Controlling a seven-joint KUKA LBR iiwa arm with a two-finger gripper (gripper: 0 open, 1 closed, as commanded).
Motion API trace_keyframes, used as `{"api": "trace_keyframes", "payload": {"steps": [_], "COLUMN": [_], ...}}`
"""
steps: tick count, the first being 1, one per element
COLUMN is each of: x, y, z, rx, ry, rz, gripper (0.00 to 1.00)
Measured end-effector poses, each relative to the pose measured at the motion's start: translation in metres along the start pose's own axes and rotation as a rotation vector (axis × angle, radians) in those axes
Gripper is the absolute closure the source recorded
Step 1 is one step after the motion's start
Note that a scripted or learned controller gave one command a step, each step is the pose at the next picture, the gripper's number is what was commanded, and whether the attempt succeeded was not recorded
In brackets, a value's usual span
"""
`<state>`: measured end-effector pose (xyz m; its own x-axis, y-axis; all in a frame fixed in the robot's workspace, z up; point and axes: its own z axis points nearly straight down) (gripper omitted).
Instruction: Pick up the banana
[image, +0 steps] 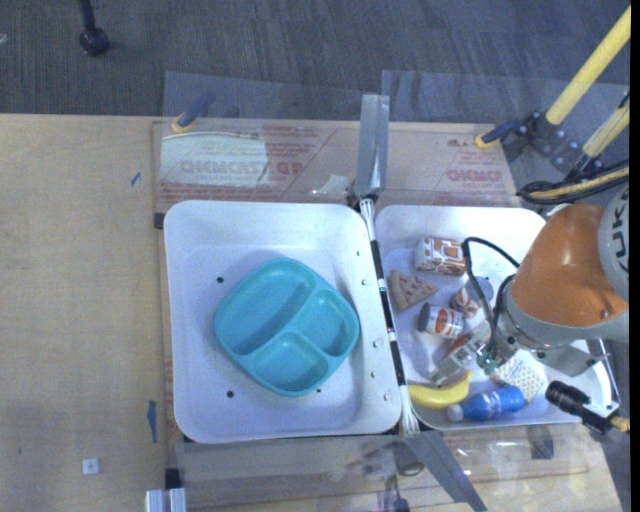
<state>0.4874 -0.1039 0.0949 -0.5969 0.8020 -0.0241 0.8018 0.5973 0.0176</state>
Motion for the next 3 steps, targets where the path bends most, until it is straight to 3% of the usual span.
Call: {"api": "trace_keyframes", "payload": {"steps": [1,2,3], "x": [0.000,0.000,0.006], "y": [0.000,0.000,-0.001], "z": [-0.009,-0.009,0.006], "rx": [0.000,0.000,0.007], "ry": [0.002,0.002,0.017], "rz": [0.001,0.002,-0.198], "gripper": [1.00,0.00,0.00]}}
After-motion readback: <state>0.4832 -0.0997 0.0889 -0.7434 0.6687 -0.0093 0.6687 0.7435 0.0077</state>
